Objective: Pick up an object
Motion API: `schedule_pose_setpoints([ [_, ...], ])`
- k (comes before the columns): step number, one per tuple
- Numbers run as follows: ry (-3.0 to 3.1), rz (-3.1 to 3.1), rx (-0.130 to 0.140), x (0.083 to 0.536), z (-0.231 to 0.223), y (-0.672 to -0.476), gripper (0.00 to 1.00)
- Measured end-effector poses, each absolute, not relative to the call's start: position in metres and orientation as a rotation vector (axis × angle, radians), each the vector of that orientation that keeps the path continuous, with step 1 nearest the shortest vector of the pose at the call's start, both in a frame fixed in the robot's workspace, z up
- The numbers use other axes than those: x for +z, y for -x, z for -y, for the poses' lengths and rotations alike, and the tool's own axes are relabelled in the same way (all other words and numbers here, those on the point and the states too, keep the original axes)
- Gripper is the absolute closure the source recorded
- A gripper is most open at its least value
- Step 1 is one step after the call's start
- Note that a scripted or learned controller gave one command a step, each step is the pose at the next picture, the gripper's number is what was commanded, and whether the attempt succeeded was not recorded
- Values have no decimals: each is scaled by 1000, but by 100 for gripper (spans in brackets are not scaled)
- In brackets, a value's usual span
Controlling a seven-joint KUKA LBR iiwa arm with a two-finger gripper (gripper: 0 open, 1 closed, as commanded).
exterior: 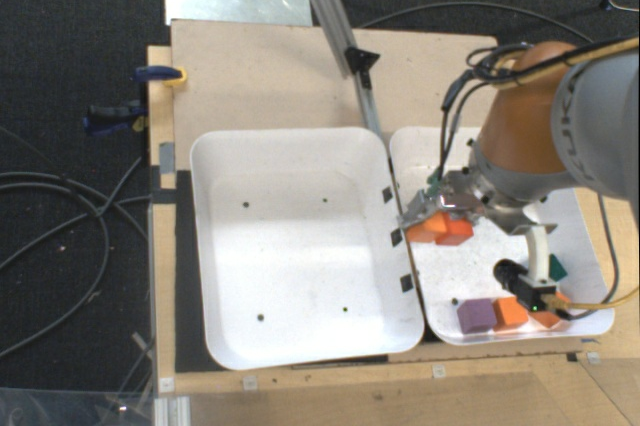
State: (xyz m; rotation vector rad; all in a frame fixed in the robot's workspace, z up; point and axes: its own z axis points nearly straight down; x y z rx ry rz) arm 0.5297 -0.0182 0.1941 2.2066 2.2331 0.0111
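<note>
Gripper (pixel 432 210) hangs low over the left part of the right bin (pixel 590 254), close to the wall it shares with the left bin (pixel 290 149). An orange block (pixel 446 229) sits right at its tip, with a redder face toward the bin's middle. Whether the block is clamped or merely lying under the tool, I cannot tell; the wrist and metal parts hide the contact, so the hand's state stays unknown.

Judging by its crisp edges and flat faces, the block looks like a small, rigid toy piece, probably light foam or plastic. It should neither bend nor break under a squeeze. Smooth faces may slip, so the best hold would be across two opposite flat sides, near the middle, not on a corner.

Other candidates lie near the front edge of the same bin: a purple block (pixel 476 315) touching a second orange block (pixel 511 313), and a dark green piece (pixel 556 267) farther right, partly hidden by a black fitting (pixel 520 284) on the arm.

No brand or label is readable on the blocks or bins. Pale lettering on the grey arm (pixel 600 129) at the frame's right is cut off and cannot be read.
</note>
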Motion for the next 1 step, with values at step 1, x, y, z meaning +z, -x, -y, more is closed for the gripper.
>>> schedule_pose_setpoints([
  [1,-2208,-2239,5,190,-72,-545,100],
])
